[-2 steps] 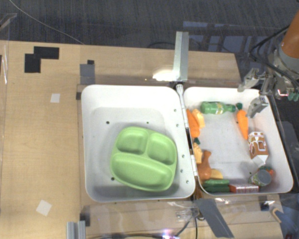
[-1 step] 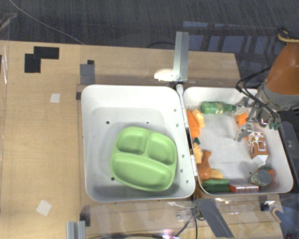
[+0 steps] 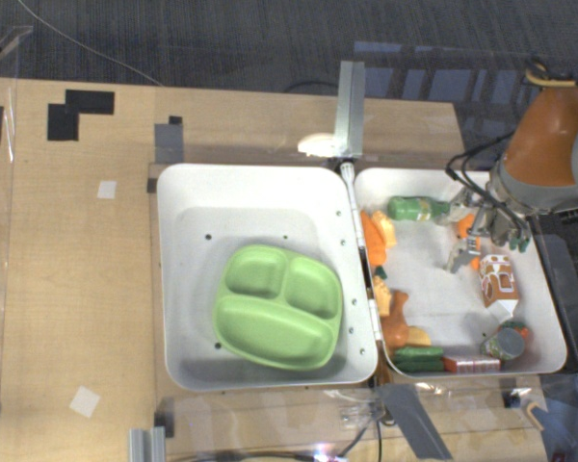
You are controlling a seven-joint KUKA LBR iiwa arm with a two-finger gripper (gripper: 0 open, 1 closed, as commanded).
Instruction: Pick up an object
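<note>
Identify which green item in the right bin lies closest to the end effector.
The green bottle at the bin's far edge, just left of the end effector; the green cucumber lies along the near wall.

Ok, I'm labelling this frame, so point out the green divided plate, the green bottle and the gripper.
green divided plate (image 3: pixel 279 306), camera view, on its middle ridge.
green bottle (image 3: pixel 411 208), camera view, on its body.
gripper (image 3: pixel 467 250), camera view, midway between its fingertips.

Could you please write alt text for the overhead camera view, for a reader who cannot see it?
A grey and orange robot arm's gripper hovers over the right bin, which holds small items including a green bottle. The left bin holds a green divided plate.
</note>
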